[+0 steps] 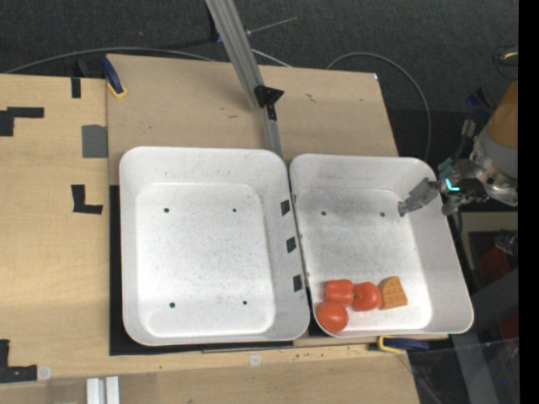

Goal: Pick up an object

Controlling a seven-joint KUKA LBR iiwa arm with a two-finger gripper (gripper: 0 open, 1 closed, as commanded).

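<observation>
The hand (425, 195) sits over the right rim of the right bin (370, 183), near that bin's far right corner, at the end of the grey arm (497, 154) that comes in from the right. A grey finger (417, 197) slants down and to the left over the bin floor; a small teal light glows just behind it. Whether the hand is open or closed cannot be told from this angle, and nothing can be seen between its fingers.

The objects lie together at the near edge of the right bin, well apart from the hand. Three red tomato-like pieces (341, 301) cluster in a tight group, touching one another, one of them pressed against the bin's near left corner. Just beside them on the right, touching the nearest red piece, rests an orange waffle-textured block (392, 293).

The left bin (202, 171) stands beside the right one, their rims meeting along the middle of the wooden surface (185, 99). A metal pole (240, 45) slants across the far edge of the surface.
</observation>
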